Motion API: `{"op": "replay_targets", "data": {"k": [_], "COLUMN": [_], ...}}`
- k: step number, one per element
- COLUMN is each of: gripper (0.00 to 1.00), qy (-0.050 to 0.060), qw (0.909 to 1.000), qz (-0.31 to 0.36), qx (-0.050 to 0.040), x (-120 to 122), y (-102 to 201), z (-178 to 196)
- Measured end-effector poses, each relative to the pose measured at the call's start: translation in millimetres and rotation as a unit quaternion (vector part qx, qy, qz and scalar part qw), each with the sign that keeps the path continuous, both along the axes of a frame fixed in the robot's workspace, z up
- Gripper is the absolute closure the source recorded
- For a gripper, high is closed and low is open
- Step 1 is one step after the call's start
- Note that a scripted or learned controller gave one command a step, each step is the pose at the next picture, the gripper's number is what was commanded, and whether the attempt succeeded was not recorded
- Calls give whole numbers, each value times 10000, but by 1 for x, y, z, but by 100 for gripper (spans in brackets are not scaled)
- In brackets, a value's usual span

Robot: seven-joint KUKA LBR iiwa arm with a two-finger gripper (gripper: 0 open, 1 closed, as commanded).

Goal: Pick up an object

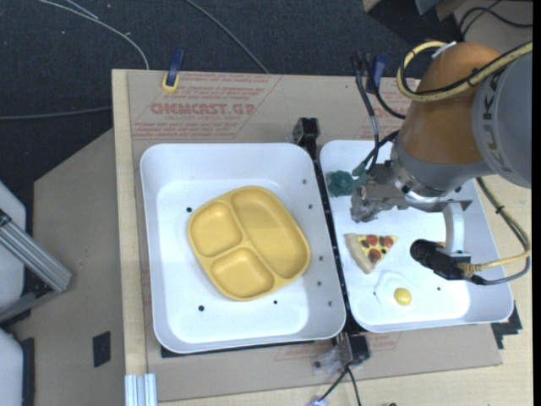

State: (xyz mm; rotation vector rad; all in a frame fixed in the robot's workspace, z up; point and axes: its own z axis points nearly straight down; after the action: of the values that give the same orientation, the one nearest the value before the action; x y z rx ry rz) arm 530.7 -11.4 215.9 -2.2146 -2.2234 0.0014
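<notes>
Two shallow white bins sit side by side on the desk (135,227), which is covered with a brown sheet printed in red letters. The left bin (169,184) holds a yellow plate (247,242) with three compartments. It lies flat near the middle, turned a little askew to the bin's walls.

The arm (448,117) comes in from the right and hangs over the far half of the right bin (439,315), its orange band uppermost and cables looping round behind it. Its working end points down near the bin's left wall, and the jaws sit low over the white floor. From here I cannot tell whether they are apart or together, and I see nothing between them.

Three small things lie in that bin. A green lump (340,181) is at the far left corner, just beside the jaws on their left. A pizza slice (370,250) with red toppings lies flat just on the near side of the jaws, close to them but apart. A fried egg (397,295) with a yellow yolk lies nearer still, just beside the slice's crust.

A black clip (306,130) sits at the far end of the gap between the bins, and a blue and yellow clamp (173,70) grips the desk's far edge.
</notes>
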Motion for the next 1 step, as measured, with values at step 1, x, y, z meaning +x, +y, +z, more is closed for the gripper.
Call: {"op": "replay_targets", "data": {"k": [1], "gripper": [100], "qy": [1], "qw": [10000], "qz": [4], "qx": [0], "x": [-9], "y": [57], "z": [-6]}}
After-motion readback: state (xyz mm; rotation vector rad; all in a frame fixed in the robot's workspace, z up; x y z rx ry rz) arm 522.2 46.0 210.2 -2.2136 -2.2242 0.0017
